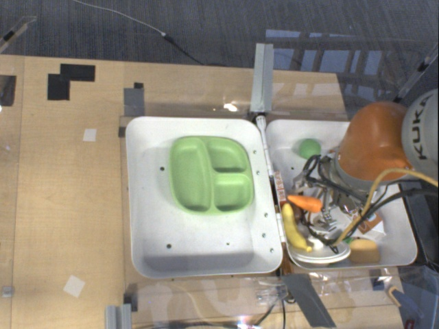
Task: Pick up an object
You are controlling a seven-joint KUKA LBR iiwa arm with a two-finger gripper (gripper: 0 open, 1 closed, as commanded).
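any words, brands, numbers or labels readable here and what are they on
"KU": large dark letters on the grey arm housing at the right edge of the view, cut off by the frame, so the rest of the name cannot be read.
Black block shapes on the bench top at upper left carry no letters or numbers.
Green divided plate, banana and carrot: no text can be seen on them.

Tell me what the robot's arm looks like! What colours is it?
The arm is grey with a big, rounded orange band above the wrist. Black letters are printed on the grey part at the picture's right edge. Black and yellowish cables loop around the wrist, and below them sits the gripper, a cluster of dark and silvery metal parts.
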